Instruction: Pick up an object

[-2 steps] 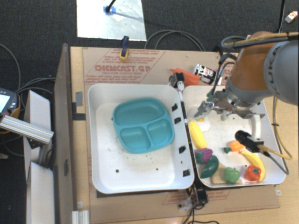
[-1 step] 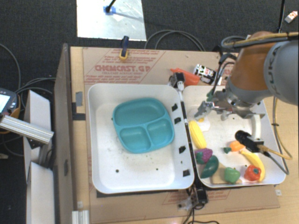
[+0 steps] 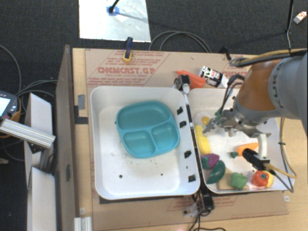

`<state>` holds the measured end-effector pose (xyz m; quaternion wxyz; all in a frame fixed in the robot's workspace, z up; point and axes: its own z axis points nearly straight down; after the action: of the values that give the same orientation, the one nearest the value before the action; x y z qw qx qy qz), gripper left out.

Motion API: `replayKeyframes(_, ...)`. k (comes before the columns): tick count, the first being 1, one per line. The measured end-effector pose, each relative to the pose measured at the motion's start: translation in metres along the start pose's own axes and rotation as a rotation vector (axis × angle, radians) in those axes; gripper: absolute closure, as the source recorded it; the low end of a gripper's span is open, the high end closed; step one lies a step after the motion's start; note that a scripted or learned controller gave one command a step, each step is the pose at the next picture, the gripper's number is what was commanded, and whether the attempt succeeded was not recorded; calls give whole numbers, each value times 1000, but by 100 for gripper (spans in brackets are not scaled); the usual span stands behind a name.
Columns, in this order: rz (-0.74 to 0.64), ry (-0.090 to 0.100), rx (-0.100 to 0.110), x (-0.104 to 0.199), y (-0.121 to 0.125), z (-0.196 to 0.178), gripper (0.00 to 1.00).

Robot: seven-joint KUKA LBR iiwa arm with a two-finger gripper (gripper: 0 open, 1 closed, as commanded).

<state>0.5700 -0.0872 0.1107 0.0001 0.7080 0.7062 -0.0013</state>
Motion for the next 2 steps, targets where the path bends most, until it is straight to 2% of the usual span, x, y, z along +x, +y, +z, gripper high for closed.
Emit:
replayKeyframes(1,-3,-11,-14,-8,49,21,0)
replayKeyframes(2,1,-6,-14,-96,90,-32,0)
